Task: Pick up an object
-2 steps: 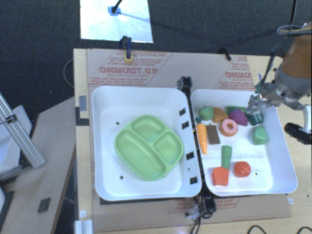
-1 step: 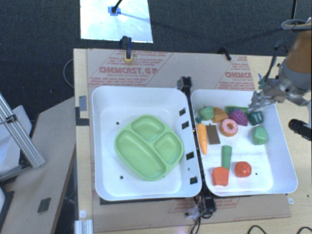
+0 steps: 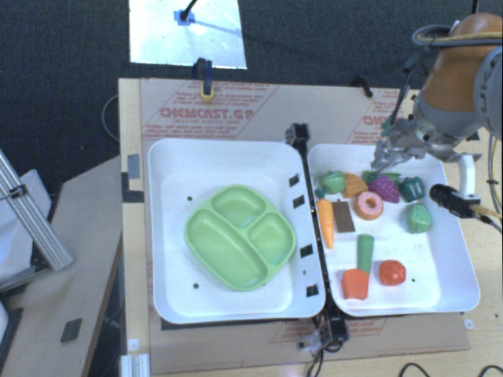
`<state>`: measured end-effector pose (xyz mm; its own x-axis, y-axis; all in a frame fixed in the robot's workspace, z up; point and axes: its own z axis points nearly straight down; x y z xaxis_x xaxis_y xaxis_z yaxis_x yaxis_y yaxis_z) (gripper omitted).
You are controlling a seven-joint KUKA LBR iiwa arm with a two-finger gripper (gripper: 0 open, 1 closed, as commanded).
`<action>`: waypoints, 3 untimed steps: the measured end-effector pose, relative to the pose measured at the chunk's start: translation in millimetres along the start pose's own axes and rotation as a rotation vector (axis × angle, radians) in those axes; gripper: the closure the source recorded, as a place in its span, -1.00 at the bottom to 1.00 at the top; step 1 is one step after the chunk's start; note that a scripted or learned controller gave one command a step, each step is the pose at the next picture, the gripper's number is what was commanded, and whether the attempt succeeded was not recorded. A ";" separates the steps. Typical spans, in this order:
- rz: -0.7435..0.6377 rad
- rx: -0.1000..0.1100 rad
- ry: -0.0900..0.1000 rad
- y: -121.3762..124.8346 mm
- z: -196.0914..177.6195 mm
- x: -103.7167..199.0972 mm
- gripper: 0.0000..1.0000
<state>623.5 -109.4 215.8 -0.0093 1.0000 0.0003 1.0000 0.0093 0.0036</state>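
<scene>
Gripper (image 3: 391, 157) upper right, above grapes (image 3: 385, 187) in right bin (image 3: 456, 285); finger state unclear, can't tell. Green tray (image 3: 240, 238) sits in left bin (image 3: 169, 171).

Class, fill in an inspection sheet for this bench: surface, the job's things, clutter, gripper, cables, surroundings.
Surface: bench with printed board, bearing left bin and right bin side by side.
Job's things: in the right bin, toy foods: carrot, donut, grapes, tomato, green cylinder, brown bar.
Clutter: green divided plate in the left bin.
Gripper: gripper hangs over the right bin's far edge, above the grapes; finger state unclear.
Cables: cable runs down along the arm.
Surroundings: dark floor, pale sheet beyond the bench, metal rail at left.
</scene>
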 end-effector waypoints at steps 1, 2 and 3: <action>0.002 0.000 0.000 19.4 -2.3 56.3 1.00; 0.003 0.000 0.000 19.3 -17.9 64.1 1.00; 0.008 0.000 -0.001 23.3 -14.1 56.3 1.00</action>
<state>646.2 -52.9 230.1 -0.0012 1.0000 -0.0009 1.0000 0.0012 0.0036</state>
